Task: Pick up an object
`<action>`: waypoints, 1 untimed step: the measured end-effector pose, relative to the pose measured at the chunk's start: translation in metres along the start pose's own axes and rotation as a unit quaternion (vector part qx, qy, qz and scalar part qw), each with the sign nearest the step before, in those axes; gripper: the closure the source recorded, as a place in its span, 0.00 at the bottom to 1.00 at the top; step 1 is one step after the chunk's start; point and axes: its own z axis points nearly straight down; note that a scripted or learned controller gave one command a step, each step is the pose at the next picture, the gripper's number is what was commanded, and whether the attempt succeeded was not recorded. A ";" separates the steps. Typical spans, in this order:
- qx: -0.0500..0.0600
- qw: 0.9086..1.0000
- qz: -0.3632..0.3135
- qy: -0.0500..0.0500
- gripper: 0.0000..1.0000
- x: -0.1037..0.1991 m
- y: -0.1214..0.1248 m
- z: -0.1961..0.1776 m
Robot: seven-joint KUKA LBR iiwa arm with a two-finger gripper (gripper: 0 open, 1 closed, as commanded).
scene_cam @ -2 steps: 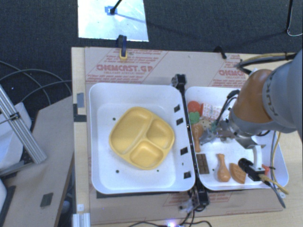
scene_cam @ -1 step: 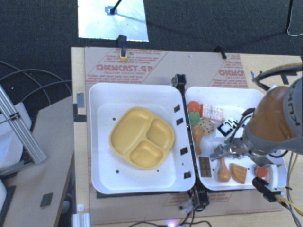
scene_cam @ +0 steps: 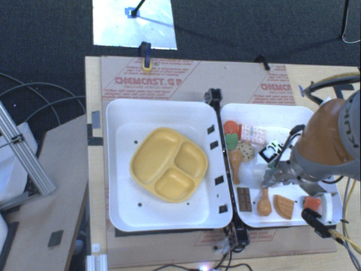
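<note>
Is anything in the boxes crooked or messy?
The yellow divided tray lies turned at a slant in the left bin, not lined up with its walls. The toy food in the right bin is jumbled together. Nothing looks spilled or broken.

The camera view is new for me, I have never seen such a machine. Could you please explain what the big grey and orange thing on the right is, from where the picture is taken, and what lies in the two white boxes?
The picture comes from one fixed camera above the bench, looking down at a slant. The grey and orange shape is a robot arm reaching in from the right. Its end effector is lowered into the right bin; I cannot tell whether it grips anything.

The left bin holds a yellow divided tray. The right bin holds small toy-like food pieces: a red piece, a speckled round cookie, a brown chocolate bar, an orange wedge and others. Both bins rest on a cardboard sheet.
</note>
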 end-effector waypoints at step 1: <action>-0.001 1.000 -0.003 0.000 1.00 0.054 0.000 -0.080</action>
